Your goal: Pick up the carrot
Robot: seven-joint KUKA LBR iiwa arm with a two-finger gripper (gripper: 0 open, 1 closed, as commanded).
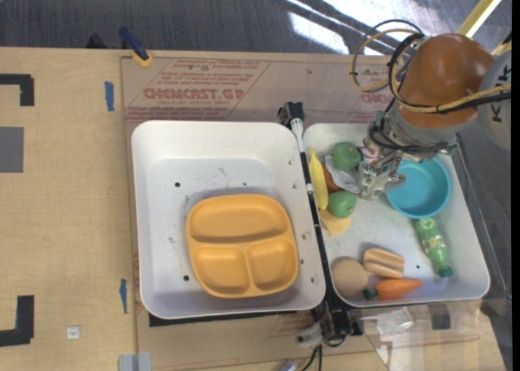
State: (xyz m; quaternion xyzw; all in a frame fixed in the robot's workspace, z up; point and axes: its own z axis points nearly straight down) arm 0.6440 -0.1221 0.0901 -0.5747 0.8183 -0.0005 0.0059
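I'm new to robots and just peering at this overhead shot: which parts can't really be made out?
- Gripper: fingers too small and cluttered in the camera view to read.
- Carrot: its leafy end is tucked against the bread roll.
- Red item beside the banana: mostly covered by two green fruits, so unidentifiable.
- Green bottle: label too small to read.

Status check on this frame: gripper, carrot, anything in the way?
Gripper low in right bin, beside blue bowl and green apples. Carrot untouched at bin's near edge. Bread roll and egg-shaped piece crowd it.
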